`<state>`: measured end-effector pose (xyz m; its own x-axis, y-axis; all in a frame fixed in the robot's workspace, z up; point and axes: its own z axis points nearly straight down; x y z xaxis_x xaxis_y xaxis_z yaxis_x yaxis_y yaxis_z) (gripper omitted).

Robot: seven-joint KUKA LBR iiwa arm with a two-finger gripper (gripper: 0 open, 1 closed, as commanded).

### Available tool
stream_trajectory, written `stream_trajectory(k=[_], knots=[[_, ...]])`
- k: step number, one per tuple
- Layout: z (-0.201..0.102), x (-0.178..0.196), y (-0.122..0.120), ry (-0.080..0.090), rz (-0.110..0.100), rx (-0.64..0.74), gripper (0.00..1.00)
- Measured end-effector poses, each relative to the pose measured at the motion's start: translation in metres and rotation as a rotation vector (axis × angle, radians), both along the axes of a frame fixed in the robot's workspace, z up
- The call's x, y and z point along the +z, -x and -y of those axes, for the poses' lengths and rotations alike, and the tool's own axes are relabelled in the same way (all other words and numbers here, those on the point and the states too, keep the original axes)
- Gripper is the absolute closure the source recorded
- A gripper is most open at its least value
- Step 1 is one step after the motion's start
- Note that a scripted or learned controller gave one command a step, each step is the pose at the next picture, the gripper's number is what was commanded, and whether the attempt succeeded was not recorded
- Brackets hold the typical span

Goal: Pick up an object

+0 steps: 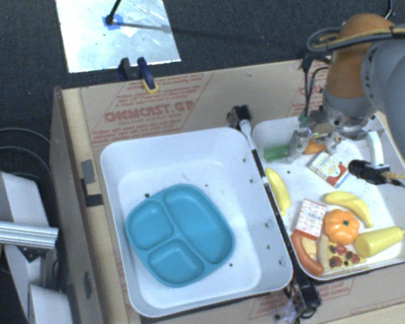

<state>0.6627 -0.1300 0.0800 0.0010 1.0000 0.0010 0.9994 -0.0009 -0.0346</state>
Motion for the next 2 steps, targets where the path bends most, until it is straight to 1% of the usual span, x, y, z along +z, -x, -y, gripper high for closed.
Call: stream_trajectory(k=[1, 2], knots=[[0.0057, -0.0005, 0.0005, -0.006, 0.005, -0.004, 0.0], [0.0089, -0.0002, 0.0001, -0.005, 0.006, -0.004, 0.0]])
